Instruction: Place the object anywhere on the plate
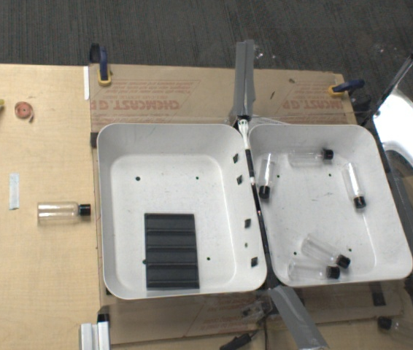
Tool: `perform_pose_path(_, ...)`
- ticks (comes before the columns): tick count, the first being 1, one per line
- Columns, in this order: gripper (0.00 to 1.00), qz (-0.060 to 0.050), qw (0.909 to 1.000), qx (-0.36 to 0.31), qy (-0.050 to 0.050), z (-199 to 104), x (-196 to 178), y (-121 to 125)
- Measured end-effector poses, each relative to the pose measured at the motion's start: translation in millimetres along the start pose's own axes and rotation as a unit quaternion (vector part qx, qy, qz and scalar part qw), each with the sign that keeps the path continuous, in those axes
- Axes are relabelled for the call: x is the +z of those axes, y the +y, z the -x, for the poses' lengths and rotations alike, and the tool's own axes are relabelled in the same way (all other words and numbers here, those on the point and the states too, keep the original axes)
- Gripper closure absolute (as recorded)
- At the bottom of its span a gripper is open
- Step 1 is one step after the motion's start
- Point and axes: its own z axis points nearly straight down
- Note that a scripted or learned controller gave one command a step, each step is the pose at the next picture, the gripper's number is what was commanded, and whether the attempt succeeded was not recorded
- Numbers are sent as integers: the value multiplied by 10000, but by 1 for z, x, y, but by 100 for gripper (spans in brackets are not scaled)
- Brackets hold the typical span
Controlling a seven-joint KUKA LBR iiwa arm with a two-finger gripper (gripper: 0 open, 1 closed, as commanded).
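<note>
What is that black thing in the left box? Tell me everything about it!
The black plate is a dark rectangle with ridges running across it, like four flat bars stacked together. It looks like matte plastic or rubber. It lies flat on the floor of the left bin, near the front edge, a little left of the middle. Nothing rests on it.

Arm (405,125) at far right edge

bins (112,195): white glossy plastic | plate (171,251): black ribbed matt | vials (354,187): clear
</note>
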Motion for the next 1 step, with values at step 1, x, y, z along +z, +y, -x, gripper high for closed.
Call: perform_pose_path(1, 0, 7, 10000, -19, 1, -5, 0, 1)
